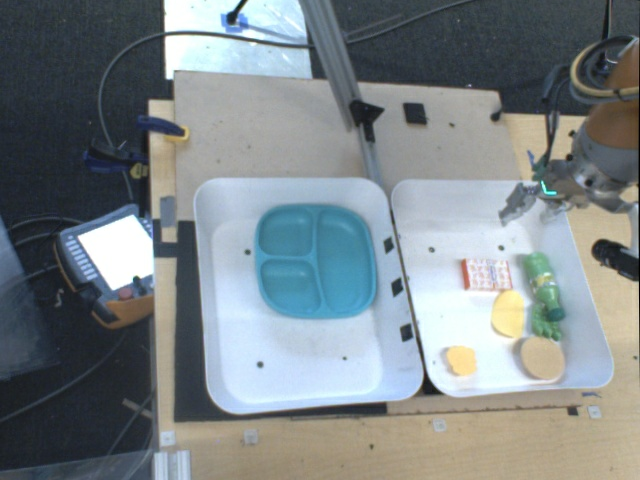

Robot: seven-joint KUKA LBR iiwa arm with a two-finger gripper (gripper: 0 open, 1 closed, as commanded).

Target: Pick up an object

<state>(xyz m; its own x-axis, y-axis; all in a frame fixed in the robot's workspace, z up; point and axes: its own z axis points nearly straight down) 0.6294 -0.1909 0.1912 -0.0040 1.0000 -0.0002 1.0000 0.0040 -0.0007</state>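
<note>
red box (487, 274) below end effector (521, 204)

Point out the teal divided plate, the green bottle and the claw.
teal divided plate (316, 260), camera view, centre divider.
green bottle (543, 288), camera view, mid-body.
claw (524, 204), camera view, between the fingertips.

Arm (610, 118) cut off by right edge above right bin (440, 268). Gripper (522, 204) fingers too small to read. Red-white packet's (487, 274) print illegible.

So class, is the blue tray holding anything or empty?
Empty: all three compartments of the blue tray show bare blue plastic, nothing resting inside.
</note>
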